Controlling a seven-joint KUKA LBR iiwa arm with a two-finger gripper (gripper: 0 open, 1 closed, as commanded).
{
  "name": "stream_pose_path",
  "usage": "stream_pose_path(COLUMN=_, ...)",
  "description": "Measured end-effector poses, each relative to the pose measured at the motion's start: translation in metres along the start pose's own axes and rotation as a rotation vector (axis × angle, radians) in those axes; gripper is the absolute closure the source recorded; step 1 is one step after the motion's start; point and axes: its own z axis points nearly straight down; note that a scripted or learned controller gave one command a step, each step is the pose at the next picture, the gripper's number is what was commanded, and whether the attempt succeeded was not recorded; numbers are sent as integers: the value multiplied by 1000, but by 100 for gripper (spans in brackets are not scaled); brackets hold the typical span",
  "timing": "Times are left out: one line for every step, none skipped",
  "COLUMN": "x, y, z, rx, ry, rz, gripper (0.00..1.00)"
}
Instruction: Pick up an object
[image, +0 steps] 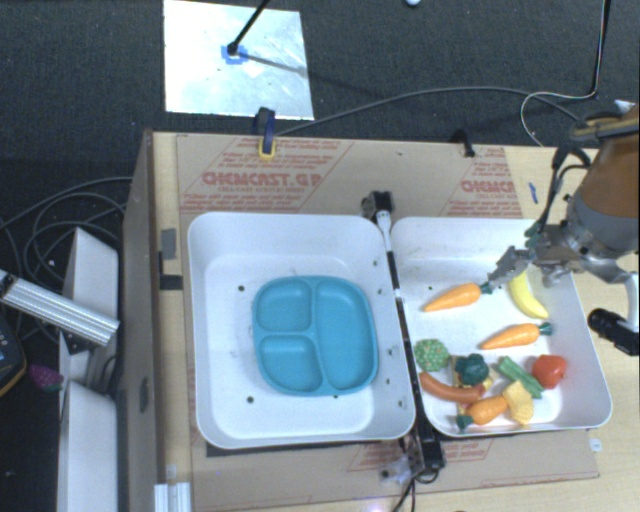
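Glossy plastic corn (519, 402), tapered carrot (455, 296), curved banana (526, 296), metal fingers (512, 262) above.

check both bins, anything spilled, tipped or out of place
Nothing stands out. The blue divided plate lies flat in the left bin. The toy food, including two carrots and a banana, lies loose inside the right bin, none over the rim. The gripper hovers by the upper carrot.

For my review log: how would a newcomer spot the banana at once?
Look in the right bin, the one crowded with toy food. Near its upper right, just below the end effector, lies the banana: the one plain yellow curved piece, beside two orange carrots.
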Motion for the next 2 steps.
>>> stream_pose_path(x=33, y=-62, z=122, rx=1, ry=1, rz=2, gripper=0)
stream_pose_path(x=44, y=-82, z=120, rx=-6, ry=-6, rz=6, gripper=0)
